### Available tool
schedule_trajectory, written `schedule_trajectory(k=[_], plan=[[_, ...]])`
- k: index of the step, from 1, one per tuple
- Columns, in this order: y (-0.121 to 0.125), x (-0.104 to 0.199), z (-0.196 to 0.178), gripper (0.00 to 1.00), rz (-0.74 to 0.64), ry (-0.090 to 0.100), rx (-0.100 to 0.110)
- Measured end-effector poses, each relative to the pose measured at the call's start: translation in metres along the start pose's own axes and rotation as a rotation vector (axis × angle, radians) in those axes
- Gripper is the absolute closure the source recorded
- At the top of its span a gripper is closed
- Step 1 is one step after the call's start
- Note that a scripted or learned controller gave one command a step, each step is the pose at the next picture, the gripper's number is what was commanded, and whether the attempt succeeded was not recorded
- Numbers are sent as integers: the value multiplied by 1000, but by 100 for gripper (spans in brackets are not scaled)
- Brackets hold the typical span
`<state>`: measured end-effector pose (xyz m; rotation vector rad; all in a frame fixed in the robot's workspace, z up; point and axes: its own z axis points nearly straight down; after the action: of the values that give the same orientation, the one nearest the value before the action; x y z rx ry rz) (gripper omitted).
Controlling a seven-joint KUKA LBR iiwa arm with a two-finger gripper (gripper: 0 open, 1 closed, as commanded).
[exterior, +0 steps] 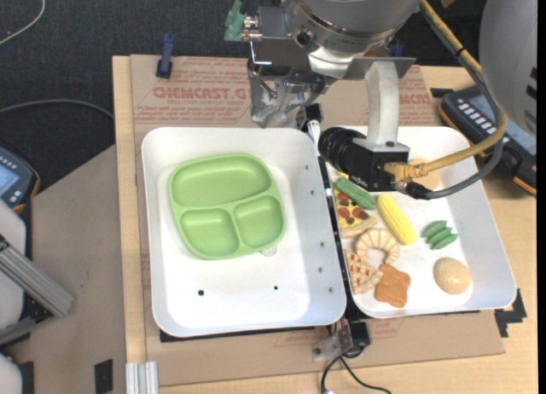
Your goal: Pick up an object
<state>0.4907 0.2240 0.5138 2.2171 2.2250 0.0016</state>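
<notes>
Hand (288, 98) hovering behind left bin (162, 213), finger state unclear; risking missing crowded corn (396, 217) and pizza (348, 211).

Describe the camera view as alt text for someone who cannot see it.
A grey robot arm reaches over two white bins: the left bin holds a green divided plate, the right bin toy food including corn and a pretzel.

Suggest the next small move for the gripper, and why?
Probably shift the gripper toward the right bin before descending. It hangs over the bench behind the left bin, which holds a green tray, while the small toy foods, such as the corn, lie in the right bin.
</notes>
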Motion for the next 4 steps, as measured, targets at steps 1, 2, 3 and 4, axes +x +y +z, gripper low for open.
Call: schedule_trajectory(k=[1, 2, 3, 4], plan=[[-13, -131, 78, 100, 19, -5, 10], [-11, -123, 64, 100, 3, 0, -3], [8, -110, 200, 100, 4, -4, 16], [10, -110, 181, 100, 5, 0, -1]])
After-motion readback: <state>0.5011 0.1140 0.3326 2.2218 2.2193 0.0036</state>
